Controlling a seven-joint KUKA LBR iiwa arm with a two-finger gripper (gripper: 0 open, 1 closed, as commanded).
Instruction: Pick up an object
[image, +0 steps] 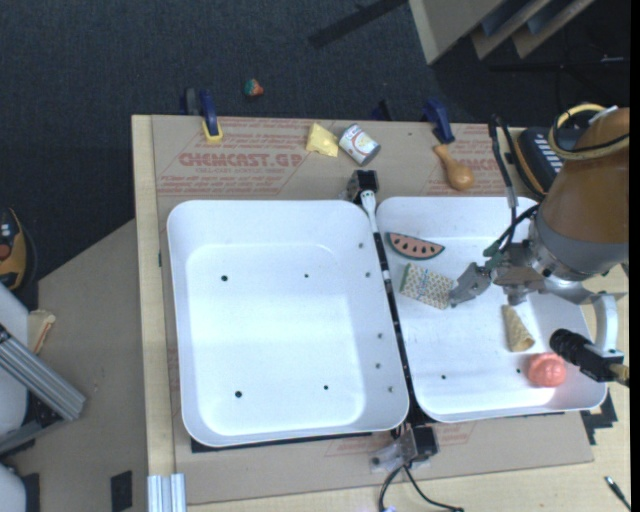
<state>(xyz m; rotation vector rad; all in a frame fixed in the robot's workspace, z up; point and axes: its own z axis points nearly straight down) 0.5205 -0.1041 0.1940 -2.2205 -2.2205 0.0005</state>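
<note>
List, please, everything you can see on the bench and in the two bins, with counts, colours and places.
bins: 2, white, side by side on the bench
watermelon slice: 1, red with dark rind, right bin, far part
patterned pad: 1, pale speckled, right bin, by the divider
cone piece: 1, tan, right bin, near part
ball: 1, pink-red, right bin, near corner
yellow wedge: 1, yellow, bench beyond the bins
small carton: 1, white, beside the wedge
pear-shaped piece: 1, orange-brown, bench beyond the right bin
clamps: 2, blue, far bench edge
arm: 1, grey and orange, from the right
tool: 1, grey, over the right bin, next to the pad
</note>
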